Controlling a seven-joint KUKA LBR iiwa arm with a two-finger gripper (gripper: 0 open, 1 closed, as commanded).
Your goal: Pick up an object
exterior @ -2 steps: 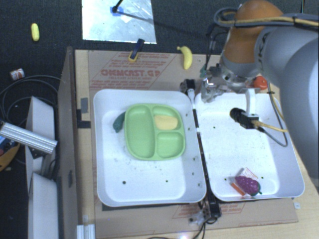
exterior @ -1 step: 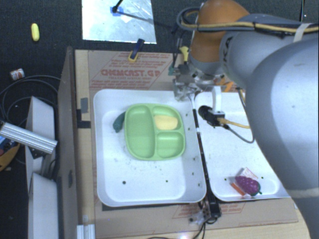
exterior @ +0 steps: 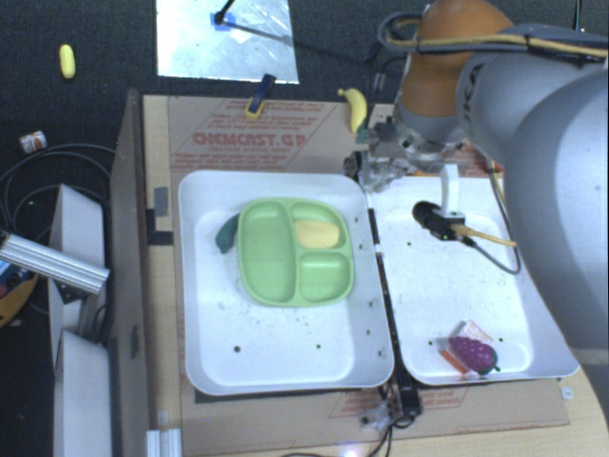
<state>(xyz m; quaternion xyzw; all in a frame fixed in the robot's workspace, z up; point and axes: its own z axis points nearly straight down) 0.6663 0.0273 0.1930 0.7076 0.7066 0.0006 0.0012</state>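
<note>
The gripper (exterior: 381, 171) looks like dull grey metal. Left of it, the green divided plate (exterior: 290, 252) is smooth plastic with a soft sheen, and it rests in a white bin (exterior: 209, 350) of smooth, slightly glossy plastic. Below the gripper, the second white bin (exterior: 428, 303) has the same finish and holds a purple, knobbly-looking bunch of grapes (exterior: 473, 352). The surface (exterior: 247, 131) behind the gripper looks like matt brown cardboard with red print. Further back and left lies a shiny, crinkled foil-like sheet (exterior: 228, 27).

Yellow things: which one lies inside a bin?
The pale yellow piece in the green divided plate, left bin. The banana and small yellow item lie outside.
</note>
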